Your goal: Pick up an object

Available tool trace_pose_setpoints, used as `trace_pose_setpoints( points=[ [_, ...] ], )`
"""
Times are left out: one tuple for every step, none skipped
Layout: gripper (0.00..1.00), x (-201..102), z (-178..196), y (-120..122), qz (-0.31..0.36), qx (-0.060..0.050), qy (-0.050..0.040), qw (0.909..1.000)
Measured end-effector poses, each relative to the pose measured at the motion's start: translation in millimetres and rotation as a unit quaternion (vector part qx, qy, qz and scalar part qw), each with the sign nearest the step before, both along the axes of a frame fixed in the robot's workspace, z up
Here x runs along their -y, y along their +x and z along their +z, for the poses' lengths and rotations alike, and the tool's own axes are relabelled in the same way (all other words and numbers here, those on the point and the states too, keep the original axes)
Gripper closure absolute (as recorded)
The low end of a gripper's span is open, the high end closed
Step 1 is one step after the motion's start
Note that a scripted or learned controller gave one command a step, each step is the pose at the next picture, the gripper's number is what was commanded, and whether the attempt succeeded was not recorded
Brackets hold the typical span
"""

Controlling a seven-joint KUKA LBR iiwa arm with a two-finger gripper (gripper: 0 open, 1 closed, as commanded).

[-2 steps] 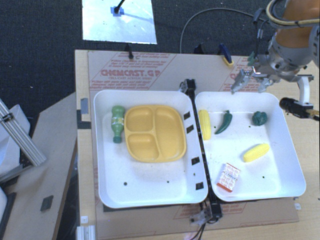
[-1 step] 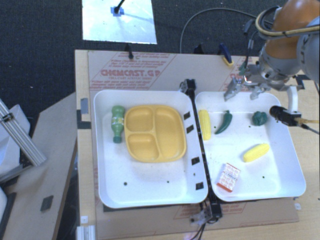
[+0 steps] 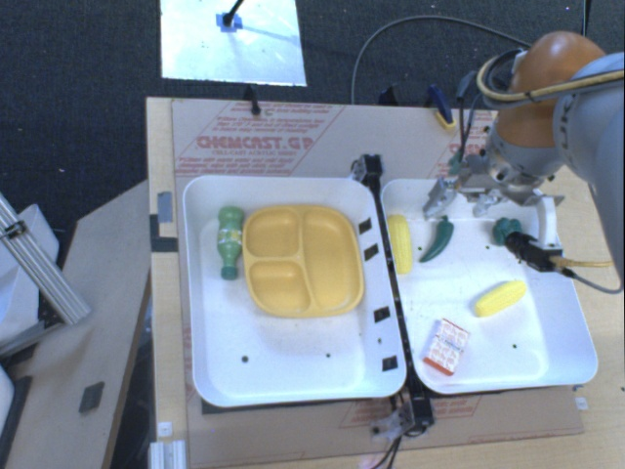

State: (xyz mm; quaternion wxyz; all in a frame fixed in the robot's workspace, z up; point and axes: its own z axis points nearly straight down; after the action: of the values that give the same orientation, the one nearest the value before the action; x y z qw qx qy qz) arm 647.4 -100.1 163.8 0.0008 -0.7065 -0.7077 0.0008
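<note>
Reaching in from the right, the grey arm (image 3: 586,106) with its orange band hangs over the far part of the right bin (image 3: 576,360), low enough that a pick looks near. Both white bins sit side by side on the counter (image 3: 107,262), their inner walls touching along a black clipped seam, which keeps the objects corralled within the arm's reach. The left bin (image 3: 210,360) carries a yellow divided plate (image 3: 298,260), lying flat near its middle, with a green toy bottle (image 3: 229,242) just beside the plate's left edge.

In the right bin, a yellow corn cob (image 3: 399,243) lies along the inner wall, a second corn cob (image 3: 500,298) rests in the open middle, and a small red-and-white packet (image 3: 447,346) lies toward the near edge. A green chili pepper (image 3: 438,240) lies tilted just below the hand (image 3: 459,195), so it is probably the object being targeted. Whether the hand is spread or pressed together I cannot tell, and nothing is visibly pinched in it. A dark green piece (image 3: 506,229) lies nearby.
</note>
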Motion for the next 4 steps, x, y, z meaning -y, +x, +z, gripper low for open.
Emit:
trace_pose_setpoints(
  points=[
    [0.00,-7.4,-45.3,-3.2,0.001,0.000,0.0000,1.0000],
    [1.00,-6.6,-31.1,-1.3,0.001,0.004,-0.0005,1.0000],
    [1.00,-14.6,16.6,-1.8,0.002,0.004,0.0000,1.0000],
    [1.00,-14.4,80.5,-4.9,0.002,0.005,-0.0004,1.0000]
  ],
)
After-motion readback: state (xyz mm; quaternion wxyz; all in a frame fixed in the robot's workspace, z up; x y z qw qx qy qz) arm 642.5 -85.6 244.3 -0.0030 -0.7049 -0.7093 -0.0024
